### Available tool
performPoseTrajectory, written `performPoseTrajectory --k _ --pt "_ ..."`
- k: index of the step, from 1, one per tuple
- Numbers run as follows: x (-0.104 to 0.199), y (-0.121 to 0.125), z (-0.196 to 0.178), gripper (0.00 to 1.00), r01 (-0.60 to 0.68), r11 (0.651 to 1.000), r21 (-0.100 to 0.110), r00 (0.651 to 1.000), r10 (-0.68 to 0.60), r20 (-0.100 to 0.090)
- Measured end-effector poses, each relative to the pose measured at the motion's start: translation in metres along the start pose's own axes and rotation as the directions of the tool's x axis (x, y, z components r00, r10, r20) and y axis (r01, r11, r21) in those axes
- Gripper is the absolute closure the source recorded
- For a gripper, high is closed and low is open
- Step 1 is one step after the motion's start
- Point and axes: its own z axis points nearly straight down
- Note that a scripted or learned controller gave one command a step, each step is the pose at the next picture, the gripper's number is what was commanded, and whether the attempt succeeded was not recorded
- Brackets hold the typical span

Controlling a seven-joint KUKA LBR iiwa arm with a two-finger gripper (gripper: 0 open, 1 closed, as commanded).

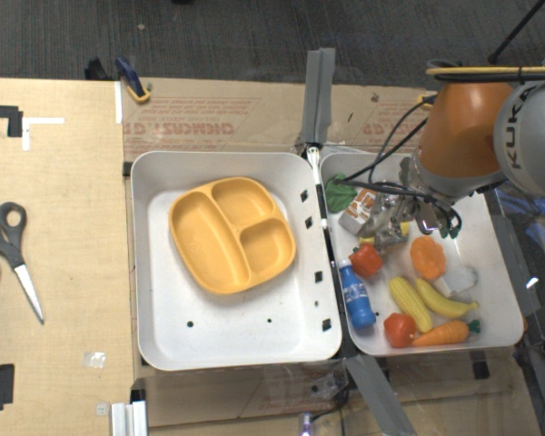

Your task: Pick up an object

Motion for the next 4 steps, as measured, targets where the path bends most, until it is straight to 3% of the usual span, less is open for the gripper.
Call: performPoseTrajectory --k 1,2,3,4 --pt "-0.001 0.0 -0.001 0.0 0.0 1.0 0.001 1.0 0.0 0.003" --pt "0.029 0.006 0.0 0.0 0.005 1.0 0.0 1.0 -0.005 0.002" --pt "-0.02 -0.041 -0.002 0.0 0.062 0.998 0.002 0.998 -0.062 0.006" --pt "0.007 -0.043 -0.001 0.0 0.01 1.0 0.0 1.0 -0.01 0.005"
